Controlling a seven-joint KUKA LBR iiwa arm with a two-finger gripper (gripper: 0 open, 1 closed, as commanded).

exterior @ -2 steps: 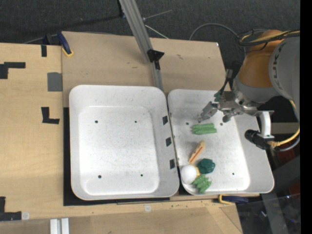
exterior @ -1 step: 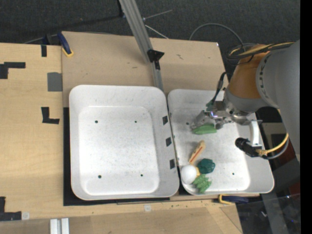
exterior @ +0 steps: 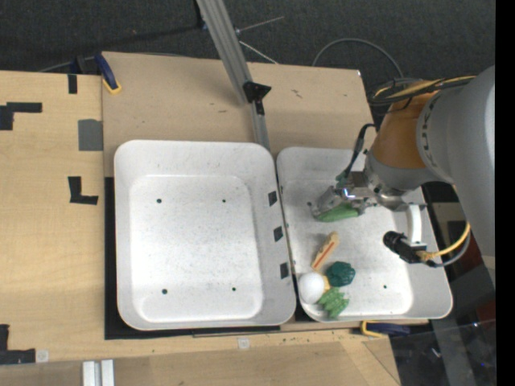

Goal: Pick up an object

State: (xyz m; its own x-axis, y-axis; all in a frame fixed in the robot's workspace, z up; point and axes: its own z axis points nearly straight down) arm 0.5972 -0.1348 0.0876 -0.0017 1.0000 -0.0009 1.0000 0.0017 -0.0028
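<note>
Your hand sits low in the right bin, at a green object; grip state unclear. Nearer you: orange stick, dark green lump, white ball.

Scene viewed from one fixed camera set above the bench, angled down at a slant, both white bins taken in whole (side by side), arm entered from the frame's right, moderately distant
</note>
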